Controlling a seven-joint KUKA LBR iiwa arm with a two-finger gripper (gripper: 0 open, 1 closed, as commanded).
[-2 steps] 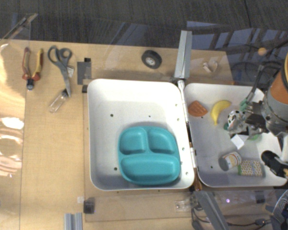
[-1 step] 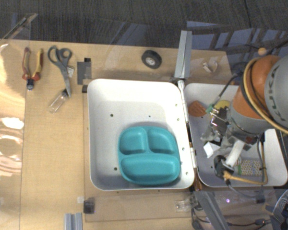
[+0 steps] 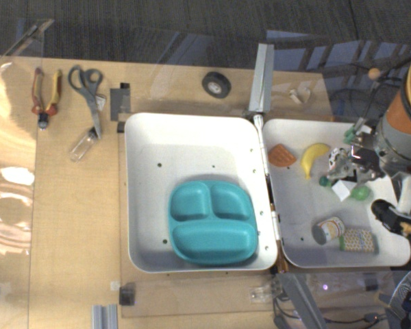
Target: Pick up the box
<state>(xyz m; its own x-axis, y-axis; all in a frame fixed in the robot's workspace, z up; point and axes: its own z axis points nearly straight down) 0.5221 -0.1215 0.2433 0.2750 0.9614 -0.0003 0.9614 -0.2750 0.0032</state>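
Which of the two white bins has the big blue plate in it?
The left bin. The teal divided plate lies in it, toward its near edge. The right bin holds small things instead, like the banana and a can.

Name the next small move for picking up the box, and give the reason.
Probably shift the gripper toward the near edge of the right white bin, over the small patterned box. The gripper now hangs farther back in that bin, near the yellow banana and a green object, apart from the box, which lies beside a grey can.
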